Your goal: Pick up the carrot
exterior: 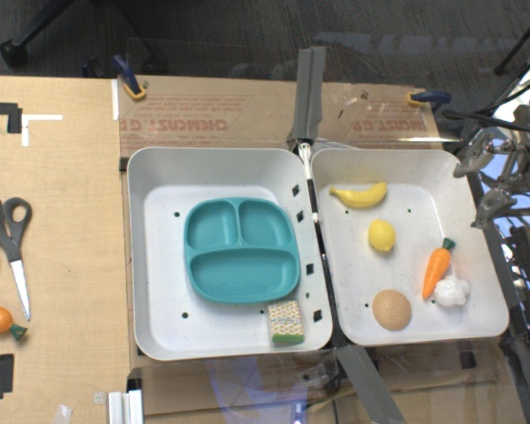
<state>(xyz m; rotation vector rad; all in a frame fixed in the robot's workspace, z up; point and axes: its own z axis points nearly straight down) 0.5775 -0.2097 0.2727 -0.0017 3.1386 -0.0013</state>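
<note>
While the carrot (435, 269) lies in the right bin (484, 325) touching a white lump (451, 291), whether the jaws are open cannot be told.

A single fixed camera sits above the desk (53, 237) and looks down at a slant, with the far floor showing along the top of the frame. It stands far enough back to take in both white bins whole, the left bin (150, 263) and the right bin (459, 237), side by side across the middle. The desk's wooden top runs off the left edge.
</note>
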